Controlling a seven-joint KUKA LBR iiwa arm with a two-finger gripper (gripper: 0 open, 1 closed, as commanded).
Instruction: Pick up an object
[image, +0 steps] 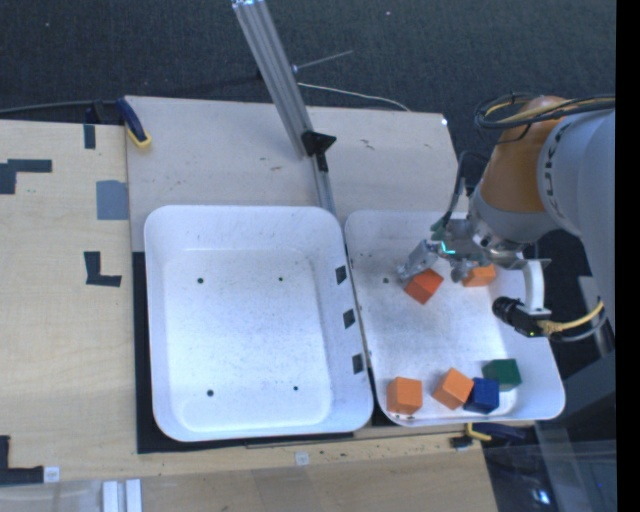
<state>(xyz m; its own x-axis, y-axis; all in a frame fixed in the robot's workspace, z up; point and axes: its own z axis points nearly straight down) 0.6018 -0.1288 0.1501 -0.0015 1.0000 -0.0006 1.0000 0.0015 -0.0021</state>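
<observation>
My gripper (440, 267) hangs over the upper part of the right bin (385, 240), its fingers spread open. A red-orange block (423, 286) lies tilted on the bin floor just below the left fingertip (410, 270), touching or almost touching it. A smaller orange block (479, 276) lies beside the right finger. Neither block sits between the fingers. The grey arm with its orange band (520, 170) reaches in from the right and hides the bin's upper right corner.
Along the right bin's front edge lie two orange cubes (405, 395) (455, 387), a blue cube (484, 396) and a green cube (502, 373). The left bin (160, 300) adjoins on the left. A slanted metal pole (285, 90) stands behind the bins.
</observation>
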